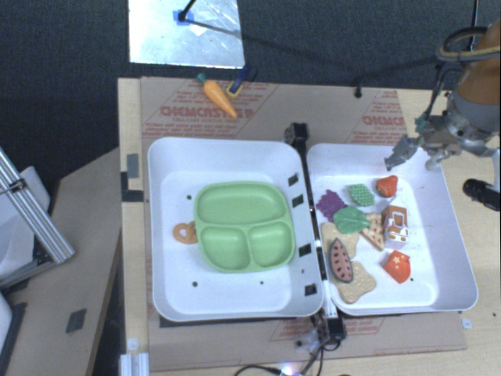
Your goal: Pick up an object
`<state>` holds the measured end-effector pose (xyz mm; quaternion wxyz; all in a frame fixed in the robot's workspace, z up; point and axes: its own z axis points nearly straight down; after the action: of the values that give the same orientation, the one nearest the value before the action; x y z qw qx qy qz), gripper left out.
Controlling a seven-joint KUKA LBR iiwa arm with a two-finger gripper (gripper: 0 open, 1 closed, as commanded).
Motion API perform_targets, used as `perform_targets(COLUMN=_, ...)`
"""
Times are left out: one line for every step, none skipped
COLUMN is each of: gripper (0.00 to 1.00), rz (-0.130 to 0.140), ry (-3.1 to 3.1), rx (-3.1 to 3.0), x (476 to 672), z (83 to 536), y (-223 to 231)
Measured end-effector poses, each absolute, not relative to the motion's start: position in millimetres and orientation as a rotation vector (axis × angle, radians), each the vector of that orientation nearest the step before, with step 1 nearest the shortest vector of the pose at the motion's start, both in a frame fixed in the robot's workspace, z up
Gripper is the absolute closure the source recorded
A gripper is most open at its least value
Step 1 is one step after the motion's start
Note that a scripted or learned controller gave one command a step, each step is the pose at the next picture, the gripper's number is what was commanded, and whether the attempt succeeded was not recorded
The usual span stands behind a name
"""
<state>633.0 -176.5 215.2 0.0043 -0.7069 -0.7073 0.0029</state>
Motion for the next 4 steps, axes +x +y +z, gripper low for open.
perform_targets(gripper=0.0, rz=-0.001, ry=-2.226, rx=-2.219, x=635.7, z=222.8, y=-176.0)
perform_targets(gripper=0.0, rz=0.001, ry=-2.224, rx=-2.22, x=641.8, z=177.0, y=-182.6)
perform_targets(gripper=0.0, rz=0.002, ry=-2.222, rx=-2.218, x=639.5, z=114.5, y=-183.7)
perform_targets(gripper=0.0, rz=-0.008, ry=-2.231, rx=-2.226, x=643.1, z=88.8, y=-184.4)
